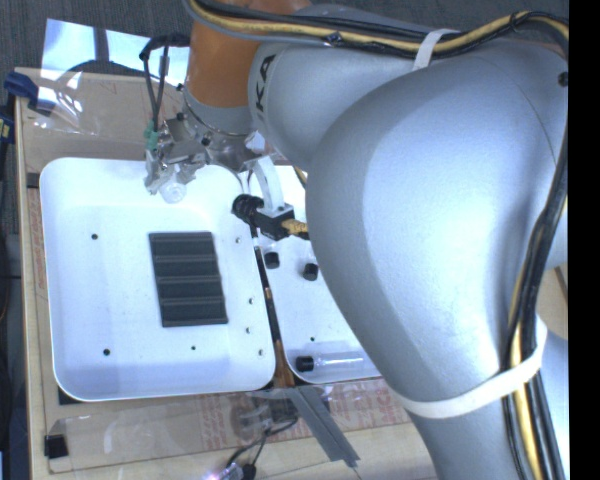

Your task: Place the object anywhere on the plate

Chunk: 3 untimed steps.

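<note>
end effector above left bin's rim

Wide open floor across the shallow white left bin — just the dark ribbed rectangular plate lying flat at its middle. Over the white right bin the bulky grey arm blocks nearly everything — little room there.

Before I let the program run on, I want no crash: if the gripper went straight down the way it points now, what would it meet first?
Most likely the bare floor of the left bin near its top rim. The gripper hangs over that corner, well apart from the dark ridged plate. Its height above the bin is unclear from this slanted view.
</note>
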Tool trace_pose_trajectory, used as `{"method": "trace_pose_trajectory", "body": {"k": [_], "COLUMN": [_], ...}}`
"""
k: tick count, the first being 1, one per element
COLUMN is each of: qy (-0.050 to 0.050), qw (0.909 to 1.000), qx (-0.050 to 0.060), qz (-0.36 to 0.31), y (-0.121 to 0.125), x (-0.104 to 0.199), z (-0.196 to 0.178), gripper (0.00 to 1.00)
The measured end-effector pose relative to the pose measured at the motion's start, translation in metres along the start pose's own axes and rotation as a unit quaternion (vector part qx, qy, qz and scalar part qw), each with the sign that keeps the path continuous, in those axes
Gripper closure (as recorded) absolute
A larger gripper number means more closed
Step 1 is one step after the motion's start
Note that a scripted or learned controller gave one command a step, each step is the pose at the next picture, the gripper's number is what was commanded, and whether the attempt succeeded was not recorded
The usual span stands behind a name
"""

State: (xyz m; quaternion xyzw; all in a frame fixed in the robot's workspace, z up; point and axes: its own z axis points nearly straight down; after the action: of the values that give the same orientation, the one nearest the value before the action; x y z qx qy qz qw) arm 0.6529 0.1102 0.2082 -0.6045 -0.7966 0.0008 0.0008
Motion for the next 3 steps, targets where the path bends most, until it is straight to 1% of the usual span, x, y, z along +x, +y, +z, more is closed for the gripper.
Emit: {"method": "trace_pose_trajectory", "body": {"k": [1,2,3], "qy": [0.001,0.001,0.000], "qw": [0.9952,0.9952,0.9943], "qx": [0.002,0.002,0.000], "qz": [-0.098,-0.098,0.107], "y": [-0.091,-0.091,-0.136], "x": [-0.025,-0.025,0.044], "z": [0.015,0.015,0.117], "gripper": [1.00,0.00,0.00]}}
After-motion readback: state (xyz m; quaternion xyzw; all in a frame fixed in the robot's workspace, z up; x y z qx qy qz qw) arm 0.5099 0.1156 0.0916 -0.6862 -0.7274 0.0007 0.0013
